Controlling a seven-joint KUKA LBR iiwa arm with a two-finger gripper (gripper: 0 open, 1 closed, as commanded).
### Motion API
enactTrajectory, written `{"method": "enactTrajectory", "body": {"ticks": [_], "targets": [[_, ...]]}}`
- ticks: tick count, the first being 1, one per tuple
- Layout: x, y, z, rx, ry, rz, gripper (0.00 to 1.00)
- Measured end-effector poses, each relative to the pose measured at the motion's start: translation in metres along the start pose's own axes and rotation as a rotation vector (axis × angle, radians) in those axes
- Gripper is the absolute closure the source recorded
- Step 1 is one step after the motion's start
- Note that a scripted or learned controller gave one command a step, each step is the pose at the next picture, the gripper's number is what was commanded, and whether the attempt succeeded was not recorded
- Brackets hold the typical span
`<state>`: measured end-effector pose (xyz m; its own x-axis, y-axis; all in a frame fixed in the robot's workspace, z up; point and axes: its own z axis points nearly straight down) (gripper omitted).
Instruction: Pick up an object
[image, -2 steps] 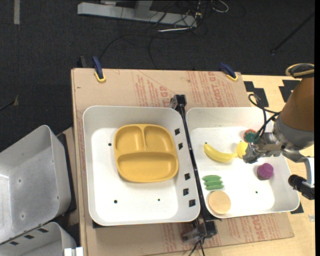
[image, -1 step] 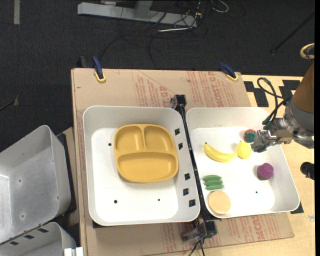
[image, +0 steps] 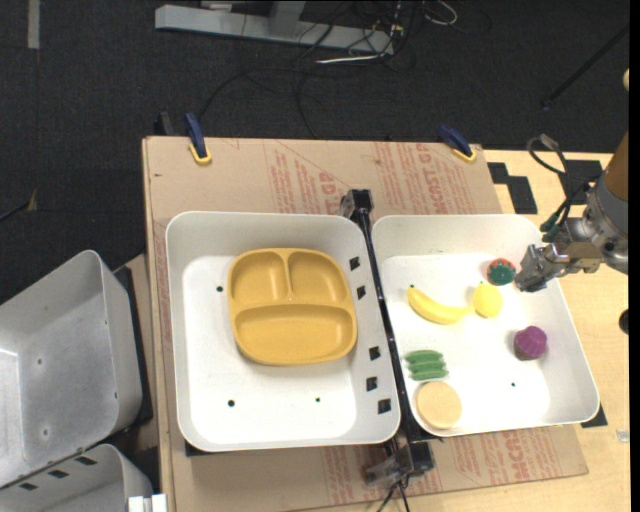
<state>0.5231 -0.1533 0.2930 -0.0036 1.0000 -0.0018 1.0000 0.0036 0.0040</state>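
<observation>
**A:** So, what are the jaws (image: 533, 270) doing?

**B:** They sit at the right bin's (image: 440, 228) right wall, on the far side, low by the rim. Whether they are spread or pressed together I cannot tell; the tips are a dark blur. Nothing visibly sits between them.

**A:** What lies closest?

**B:** A small red tomato with a green top (image: 500, 270), just left of the jaws, apart from them or barely so. Next to it, nearer and left, a round yellow lemon (image: 487, 300), touching the tip of a curved yellow banana (image: 436, 307) that points left.

**A:** And further out?

**B:** A purple plum-like fruit (image: 531, 342) sits near the right wall, well apart from the rest. At the near left of that bin, a green ridged piece (image: 426, 364), and just nearer, a pale tan round disc (image: 438, 404) against the near rim.

**A:** The left bin (image: 200, 330)?

**B:** It holds a mustard-yellow divided plate (image: 293, 306) with three compartments, two small ones far and one wide one near.

**A:** Any writing?

**B:** Red print runs across the brown cardboard sheet (image: 290, 175) under both bins on the counter, upside down from this view; I cannot read it reliably. Two yellow-and-blue clamps (image: 198, 140) pin its far edge.
</observation>
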Motion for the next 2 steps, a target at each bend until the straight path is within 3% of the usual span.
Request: {"method": "enactTrajectory", "body": {"ticks": [2], "targets": [[0.094, 0.023, 0.024, 0.006, 0.002, -0.003, 1.0]]}}
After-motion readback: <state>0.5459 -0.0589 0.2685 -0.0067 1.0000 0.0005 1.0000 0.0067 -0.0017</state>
